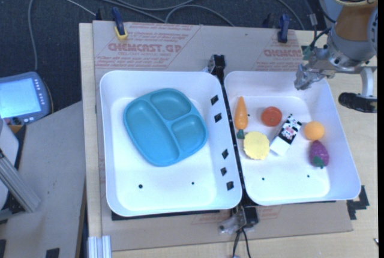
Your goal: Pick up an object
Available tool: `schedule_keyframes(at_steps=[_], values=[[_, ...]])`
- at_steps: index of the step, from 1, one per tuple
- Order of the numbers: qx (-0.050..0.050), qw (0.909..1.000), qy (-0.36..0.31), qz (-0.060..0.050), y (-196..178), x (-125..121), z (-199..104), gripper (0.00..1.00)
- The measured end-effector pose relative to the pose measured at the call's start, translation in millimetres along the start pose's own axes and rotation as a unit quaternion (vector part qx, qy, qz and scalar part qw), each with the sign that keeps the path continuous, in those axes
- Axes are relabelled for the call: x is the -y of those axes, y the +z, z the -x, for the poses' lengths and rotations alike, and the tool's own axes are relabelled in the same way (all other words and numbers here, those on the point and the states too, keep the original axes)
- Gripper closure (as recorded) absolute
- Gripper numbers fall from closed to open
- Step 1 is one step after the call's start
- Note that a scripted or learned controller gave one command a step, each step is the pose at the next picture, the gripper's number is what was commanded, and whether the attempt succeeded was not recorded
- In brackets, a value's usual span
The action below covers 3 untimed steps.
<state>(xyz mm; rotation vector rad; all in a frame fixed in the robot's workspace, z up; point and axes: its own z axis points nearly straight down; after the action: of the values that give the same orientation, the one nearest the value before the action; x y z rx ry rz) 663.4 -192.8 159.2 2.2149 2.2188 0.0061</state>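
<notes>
Camera view, looking down at a slant on the table (150, 41): two white bins side by side, left bin (114, 179) carrying a blue divided plate (165, 126), right bin (336, 185) carrying the toy food. Lying loose on the right bin's floor: an orange carrot (240, 113) near the inner wall, a red tomato (272, 116), a yellow round piece (257, 145) just below the carrot, a black-and-white milk carton (286, 134) tilted beside it, an orange ball (314, 130), and a purple eggplant (318, 153) toward the outer side. Nothing lifted yet; by the look of it, task at its very start, with choosing, descending, closing and raising all left to do. Tool (307, 78) hanging over the right bin's far rim, under the grey arm (354, 17) with its orange band, well apart from every item and touching none. Fingers too small and blurred to judge, so spread or pressed together cannot be told; nothing visible between them. Nearest candidates likely the tomato and the carton.
</notes>
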Motion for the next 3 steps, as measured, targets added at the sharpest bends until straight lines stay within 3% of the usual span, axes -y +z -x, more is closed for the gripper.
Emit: schedule_keyframes(at_steps=[1,2,3], values=[[0.001,1.0000,0.000,0.001,-64.8,-2.3,6.2,1.00],[0.000,1.0000,0.000,-0.002,-69.8,-3.2,5.9,1.00],[-0.002,1.0000,-0.002,-0.004,-81.4,2.7,-48.4,1.00]])
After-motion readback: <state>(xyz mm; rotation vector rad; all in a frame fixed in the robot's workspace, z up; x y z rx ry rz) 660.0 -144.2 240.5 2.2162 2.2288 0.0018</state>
